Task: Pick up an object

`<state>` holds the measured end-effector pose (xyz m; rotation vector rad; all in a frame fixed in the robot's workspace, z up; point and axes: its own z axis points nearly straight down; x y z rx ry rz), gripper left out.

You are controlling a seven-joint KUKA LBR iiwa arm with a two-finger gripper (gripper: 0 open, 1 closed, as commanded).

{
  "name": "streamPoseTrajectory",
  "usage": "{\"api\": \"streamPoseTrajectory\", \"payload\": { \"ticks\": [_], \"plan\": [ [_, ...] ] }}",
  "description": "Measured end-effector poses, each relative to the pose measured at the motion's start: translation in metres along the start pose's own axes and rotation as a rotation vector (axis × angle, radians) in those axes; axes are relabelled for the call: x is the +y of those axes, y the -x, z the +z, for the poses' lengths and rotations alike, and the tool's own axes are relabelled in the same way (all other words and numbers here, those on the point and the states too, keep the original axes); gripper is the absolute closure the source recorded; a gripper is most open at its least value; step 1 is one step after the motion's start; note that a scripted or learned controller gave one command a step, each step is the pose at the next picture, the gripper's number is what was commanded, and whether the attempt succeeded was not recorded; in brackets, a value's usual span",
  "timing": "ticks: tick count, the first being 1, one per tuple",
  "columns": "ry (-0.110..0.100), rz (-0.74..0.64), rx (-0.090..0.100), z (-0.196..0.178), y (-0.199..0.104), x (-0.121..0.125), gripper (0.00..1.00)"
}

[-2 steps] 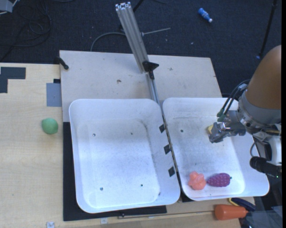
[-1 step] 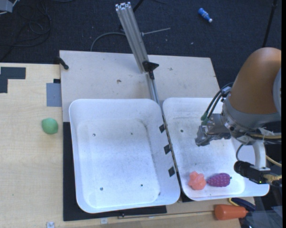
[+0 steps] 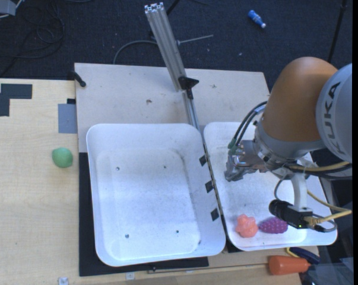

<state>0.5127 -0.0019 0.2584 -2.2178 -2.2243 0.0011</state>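
In the right bin (image 3: pixel 226 136) lie two small objects near its front edge: a salmon-pink lumpy piece (image 3: pixel 246 225) and a purple bumpy one (image 3: pixel 273 225) just right of it. My gripper (image 3: pixel 233 170) hangs over the middle left of that bin, behind and a little left of the pink piece. The arm's orange band and grey wrist cover the bin's back right part. Nothing shows between the gripper and the two objects.
The left bin (image 3: pixel 101 153) stands beside the right one, joined by black clips along the shared wall. A green ball (image 3: pixel 62 157) rests on the wooden bench at far left. An orange object (image 3: pixel 288 264) lies in front of the right bin. A metal rail (image 3: pixel 170 46) slants behind.
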Motion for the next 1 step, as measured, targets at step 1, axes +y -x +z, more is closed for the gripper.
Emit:
{"api": "streamPoseTrajectory", "payload": {
  "ticks": [1],
  "plan": [
    [0.000,0.001,0.000,0.0016,-0.0465,0.0013,1.00]
  ]
}}
